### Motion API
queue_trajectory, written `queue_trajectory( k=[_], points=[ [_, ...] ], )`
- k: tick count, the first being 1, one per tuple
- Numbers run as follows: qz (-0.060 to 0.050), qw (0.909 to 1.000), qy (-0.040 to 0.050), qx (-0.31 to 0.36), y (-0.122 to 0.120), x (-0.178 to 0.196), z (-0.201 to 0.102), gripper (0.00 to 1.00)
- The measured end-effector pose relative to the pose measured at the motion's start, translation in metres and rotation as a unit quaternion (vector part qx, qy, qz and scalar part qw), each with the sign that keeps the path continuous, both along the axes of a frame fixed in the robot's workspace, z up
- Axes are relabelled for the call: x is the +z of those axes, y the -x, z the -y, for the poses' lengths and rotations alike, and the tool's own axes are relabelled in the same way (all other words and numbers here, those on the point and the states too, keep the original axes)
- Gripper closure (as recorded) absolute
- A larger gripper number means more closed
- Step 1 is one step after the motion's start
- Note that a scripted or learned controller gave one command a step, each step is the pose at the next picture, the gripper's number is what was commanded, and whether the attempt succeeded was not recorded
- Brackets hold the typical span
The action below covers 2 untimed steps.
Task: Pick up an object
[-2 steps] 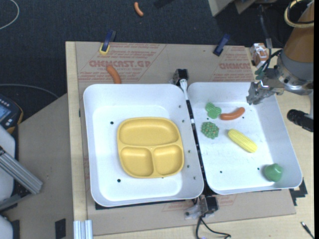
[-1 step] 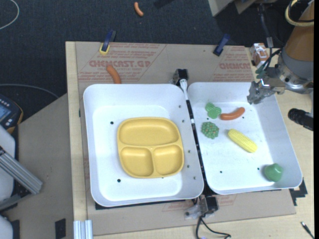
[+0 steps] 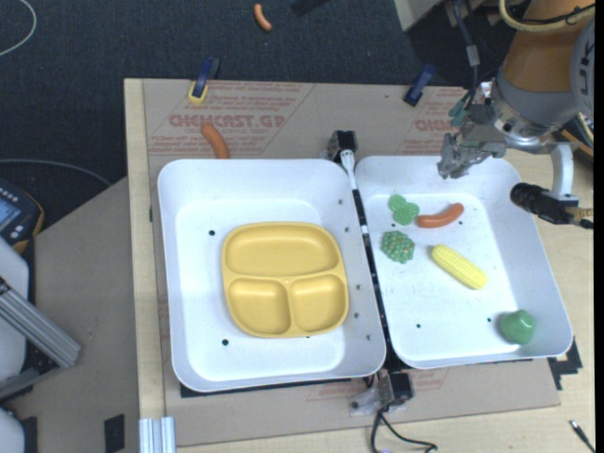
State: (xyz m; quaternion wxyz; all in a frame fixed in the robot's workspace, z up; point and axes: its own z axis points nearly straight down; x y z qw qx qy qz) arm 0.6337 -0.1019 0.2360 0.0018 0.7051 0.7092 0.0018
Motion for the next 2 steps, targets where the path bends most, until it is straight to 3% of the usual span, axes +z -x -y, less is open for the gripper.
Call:
queue_trajectory(
  k=[1,2],
  points=[
    [0.000,1.0000,0.0001,0.000,-0.027,-0.004,-0.043,1.00],
    [-0.004,1.0000,0.0000,-0.003,-0.021,-0.022,-0.037,1.00]
  ],
)
